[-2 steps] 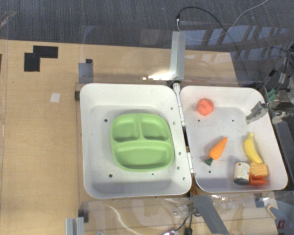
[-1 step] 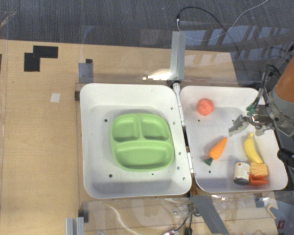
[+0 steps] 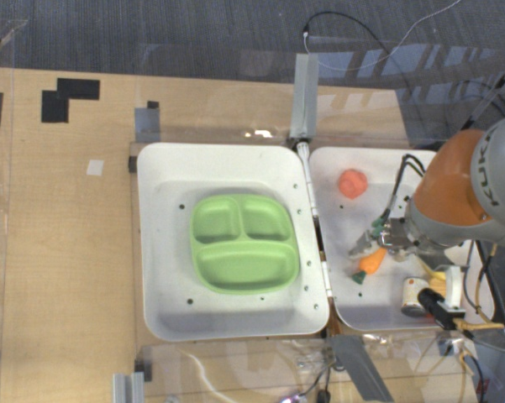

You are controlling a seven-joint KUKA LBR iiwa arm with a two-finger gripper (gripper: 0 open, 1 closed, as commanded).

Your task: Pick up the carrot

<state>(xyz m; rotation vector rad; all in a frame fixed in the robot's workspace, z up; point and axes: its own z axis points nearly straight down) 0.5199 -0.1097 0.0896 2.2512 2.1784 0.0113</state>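
So the arm (image 3: 466, 187) is reaching in from the right, down over the right bin (image 3: 344, 305). The gripper (image 3: 378, 240) is low in the middle of that bin, right by the carrot (image 3: 370, 264), which lies on the bin floor with its green end pointing toward the near-left. The gripper tip looks like it's touching or just above the carrot's top end, but honestly I can't tell how wide it's open or if it's got any hold on it. There's a pinkish-red ball (image 3: 352, 183) further back in the same bin, well apart. A green divided plate (image 3: 244, 243) sits in the left bin (image 3: 164, 309).
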